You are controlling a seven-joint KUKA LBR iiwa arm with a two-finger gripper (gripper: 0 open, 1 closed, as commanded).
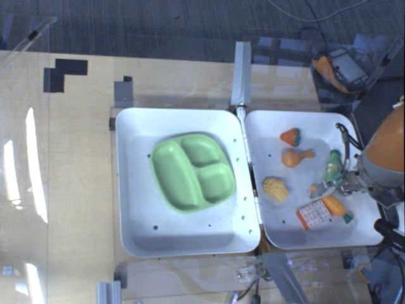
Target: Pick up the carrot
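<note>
1. The left bin (126, 189) holds one green divided plate (193, 171) lying flat near its centre, with three compartments: a long one at its 9 o'clock side and two smaller ones at 12 and 3 o'clock.
2. The right bin (278, 227) holds the small items. A strawberry (290, 137) lies at about 12 o'clock in the bin, and an orange drumstick-shaped piece (295, 158) sits just below it.
3. A yellow corn-like piece (275, 189) lies toward 8 o'clock of the bin, near the divider between the bins.
4. A small red-and-white carton (314, 215) lies flat at about 6 o'clock.
5. The carrot (336, 206) lies at about 4 o'clock in the right bin, orange with a dark green end, touching or just beside the carton's right corner.
6. A green bottle-like object (333, 163) stands at 3 o'clock in the bin, just above the gripper.
7. The gripper (335, 183) is low over the right bin, between the green object and the carrot, just at the carrot's 12 o'clock. Nothing can be seen clamped in it, and I cannot tell whether its fingers are parted or closed.
8. The arm's orange band (387, 145) enters at 3 o'clock and is cut off by the frame edge.
9. A tiny orange speck near the gripper's left is too small to identify.
</note>
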